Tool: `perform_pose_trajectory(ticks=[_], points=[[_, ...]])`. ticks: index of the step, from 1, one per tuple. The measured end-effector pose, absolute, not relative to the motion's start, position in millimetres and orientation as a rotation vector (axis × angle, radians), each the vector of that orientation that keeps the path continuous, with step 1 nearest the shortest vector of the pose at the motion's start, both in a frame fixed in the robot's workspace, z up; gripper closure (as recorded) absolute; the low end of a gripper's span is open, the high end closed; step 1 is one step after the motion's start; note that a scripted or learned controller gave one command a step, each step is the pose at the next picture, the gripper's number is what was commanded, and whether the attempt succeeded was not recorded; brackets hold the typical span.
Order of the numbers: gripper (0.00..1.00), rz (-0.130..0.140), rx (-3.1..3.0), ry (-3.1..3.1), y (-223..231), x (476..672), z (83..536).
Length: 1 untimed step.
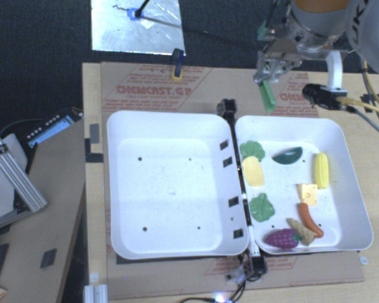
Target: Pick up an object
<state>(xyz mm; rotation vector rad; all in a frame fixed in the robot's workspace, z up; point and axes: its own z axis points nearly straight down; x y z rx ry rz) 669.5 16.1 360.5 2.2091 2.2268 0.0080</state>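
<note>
1. Up at one o'clock, above the right bin's (pixel 354 235) far rim, I see the gripper (pixel 267 81) clamped on one green strip-shaped object (pixel 267 97), which hangs clear of the surface (pixel 151 87).
2. Inside the right bin I count nine pieces.
3. Two leafy greens: one (pixel 252 149) at ten o'clock, one (pixel 262 207) at seven.
4. Two yellow items: a pale block (pixel 252 172) at nine, a corn cob (pixel 321 170) at three.
5. One dark teal wedge (pixel 287 155) at twelve.
6. One cheese cube (pixel 307 194), one orange carrot (pixel 309 219), one tan piece (pixel 301 230) and one purple grape bunch (pixel 282 238), toward five and six.
7. Beside it at nine o'clock sits one left bin (pixel 170 188).
</note>
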Motion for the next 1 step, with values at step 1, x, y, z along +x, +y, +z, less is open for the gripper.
perform_pose_trajectory(ticks=[1], points=[[1.00,0.010,2.203,2.230,16.5,670.1,371.5]])
